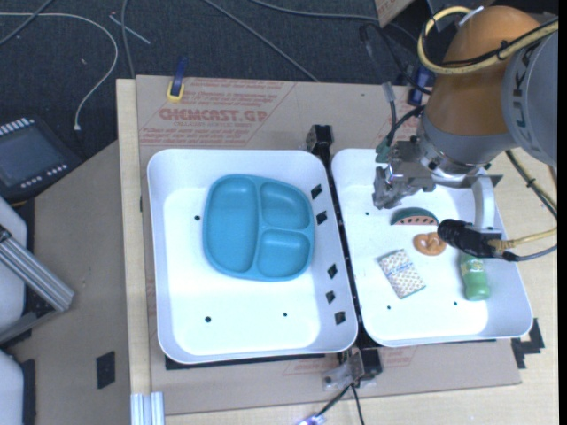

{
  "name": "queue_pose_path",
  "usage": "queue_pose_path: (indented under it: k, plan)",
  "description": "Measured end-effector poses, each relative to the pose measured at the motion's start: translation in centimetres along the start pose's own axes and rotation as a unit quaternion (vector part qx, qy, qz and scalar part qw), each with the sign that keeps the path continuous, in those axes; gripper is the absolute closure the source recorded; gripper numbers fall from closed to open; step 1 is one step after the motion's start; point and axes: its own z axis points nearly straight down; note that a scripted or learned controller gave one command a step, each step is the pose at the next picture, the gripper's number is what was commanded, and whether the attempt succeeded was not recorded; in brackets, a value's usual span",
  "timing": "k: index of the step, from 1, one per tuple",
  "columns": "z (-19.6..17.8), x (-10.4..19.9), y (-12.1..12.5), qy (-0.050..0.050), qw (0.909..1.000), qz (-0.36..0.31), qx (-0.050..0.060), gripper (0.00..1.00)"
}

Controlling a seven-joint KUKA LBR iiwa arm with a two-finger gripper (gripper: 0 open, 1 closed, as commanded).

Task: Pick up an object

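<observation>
1. Gripper (386, 193) hangs low over the back part of the right bin (505, 321), near that bin's left wall. Aperture: cannot tell from this angle, since the wrist body covers it. Nothing is seen held.
2. Nearest candidate is the watermelon-slice toy (415, 217), lying flat on the bin floor just beside the gripper, on the side toward the bin's centre. Judged the likely target.
3. Other loose items in the same bin: orange ring-shaped piece (431, 243) close to the slice, patterned packet (401, 273) nearer the front, green block (476, 282) toward the right wall. The left bin (177, 308) holds a blue divided plate (259, 227).
4. To do the step well: centre over the slice before descending, and close across its narrow width rather than its long arc.
5. Risk: the slice is thin and flat, so a shallow descent may close above it. The orange piece sits close enough to be nudged.
</observation>
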Motion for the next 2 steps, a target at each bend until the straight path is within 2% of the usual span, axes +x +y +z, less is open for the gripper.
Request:
queue_pose_path:
  k: [1, 2]
  plan:
    - [1.7, 5.6, -1.3, 0.000, 1.0000, 0.000, 0.001, 1.00]
    - [1.9, 10.7, -0.9, 0.000, 1.0000, 0.000, -0.001, 1.00]
